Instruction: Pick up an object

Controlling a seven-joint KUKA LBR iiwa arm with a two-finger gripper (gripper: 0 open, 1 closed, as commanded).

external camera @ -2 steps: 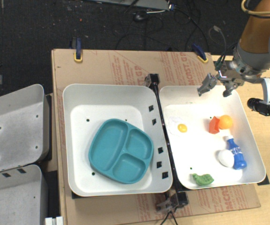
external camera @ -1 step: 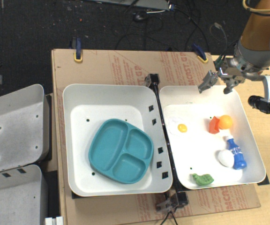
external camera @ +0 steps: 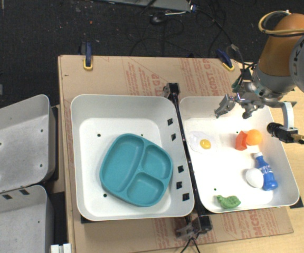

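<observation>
My gripper (external camera: 236, 107) hovers over the back of the right bin (external camera: 286, 165), open, with nothing between its fingers (external camera: 223, 108). In that bin lie a fried-egg toy (external camera: 202, 142), an orange and red piece (external camera: 247, 138), a blue bottle (external camera: 266, 172) beside a white egg (external camera: 254, 178), and a green piece (external camera: 228, 201) near the front wall. The orange and red piece sits just in front of and to the right of the gripper, apart from it.
The left bin (external camera: 83, 141) holds a teal divided plate (external camera: 136, 168). A black divider (external camera: 179, 136) runs between the bins. White trays (external camera: 15, 136) lie off the bench at the left. Blue clamps (external camera: 87, 54) hold the board's back edge.
</observation>
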